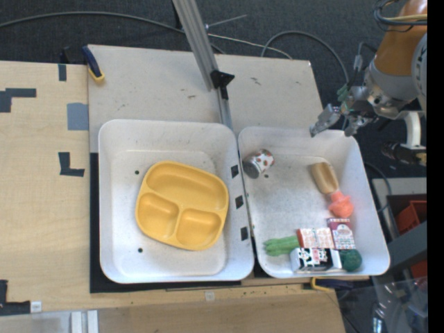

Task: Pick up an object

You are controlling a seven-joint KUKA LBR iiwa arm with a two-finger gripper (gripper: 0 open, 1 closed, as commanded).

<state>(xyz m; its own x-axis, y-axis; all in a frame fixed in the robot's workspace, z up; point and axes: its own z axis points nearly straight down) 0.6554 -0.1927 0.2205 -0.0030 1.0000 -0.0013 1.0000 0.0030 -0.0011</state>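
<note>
My gripper (336, 122) hangs over the far right corner of the right bin (295, 186), its fingers spread apart with nothing between them. In that bin lie a small spotted cup (259, 163) near the far left, a tan bread-like piece (323, 177) with an orange-pink toy (340, 205) just below it, and along the near edge a green toy (280, 245), small printed cartons (324, 239) and a dark green ball (352, 259). The gripper is above and to the right of the tan piece, touching none of these.
The left bin (114, 186) holds a yellow divided plate (182, 204). A slanted metal pole (198, 33) crosses the bench behind the bins. Cables trail over the dark floor at the back, and a wooden table (35, 186) lies left.
</note>
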